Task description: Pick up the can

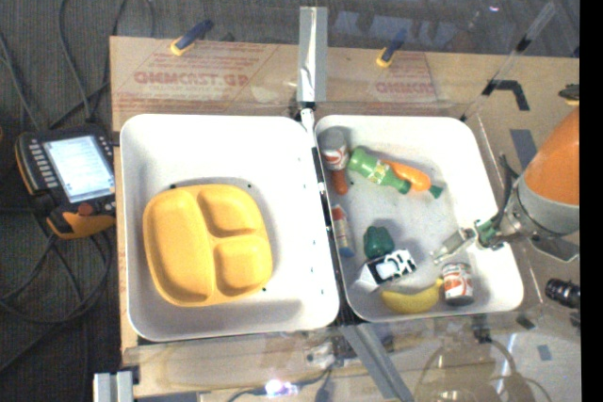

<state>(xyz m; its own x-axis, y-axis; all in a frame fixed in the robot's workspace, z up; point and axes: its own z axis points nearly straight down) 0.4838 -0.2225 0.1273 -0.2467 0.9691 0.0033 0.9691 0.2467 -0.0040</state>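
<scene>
The can [457, 281] is standing upright in the right bin's [490, 160] near corner, just beside a banana [413, 298]. Probably light, stiff and slick, so I'd be squeezing its round sides mid-height. The gripper [454, 245] is hovering just above it; can't tell how wide.

bins [226, 132]: smooth white plastic | tray [208, 242]: matt yellow plastic | can [457, 281]: glossy metal

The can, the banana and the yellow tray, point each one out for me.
can [457, 281], camera view, on its red-and-white side.
banana [413, 298], camera view, mid-curve of the peel.
yellow tray [179, 264], camera view, on its lower left compartment.
</scene>
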